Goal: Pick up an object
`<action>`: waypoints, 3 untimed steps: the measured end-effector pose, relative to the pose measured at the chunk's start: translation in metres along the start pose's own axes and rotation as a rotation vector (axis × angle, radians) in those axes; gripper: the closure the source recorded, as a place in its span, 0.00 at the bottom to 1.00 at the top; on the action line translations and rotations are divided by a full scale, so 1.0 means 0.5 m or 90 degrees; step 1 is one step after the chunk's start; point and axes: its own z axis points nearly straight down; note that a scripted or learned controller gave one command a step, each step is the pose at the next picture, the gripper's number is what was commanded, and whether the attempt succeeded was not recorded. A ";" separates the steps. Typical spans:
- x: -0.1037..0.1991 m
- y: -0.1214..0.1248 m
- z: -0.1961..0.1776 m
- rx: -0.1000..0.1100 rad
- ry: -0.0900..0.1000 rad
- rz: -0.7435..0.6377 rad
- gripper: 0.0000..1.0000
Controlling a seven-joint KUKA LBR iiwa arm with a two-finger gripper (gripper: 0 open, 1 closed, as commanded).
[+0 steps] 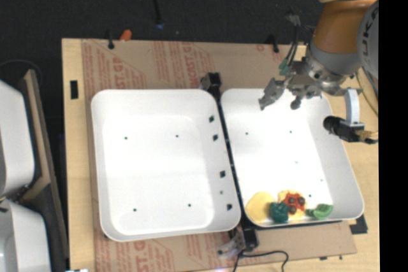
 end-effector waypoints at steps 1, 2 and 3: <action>-0.096 -0.065 0.170 0.005 0.000 0.003 0.00; -0.201 -0.218 0.267 0.004 0.000 0.004 0.00; -0.228 -0.260 0.191 -0.002 -0.001 0.001 0.00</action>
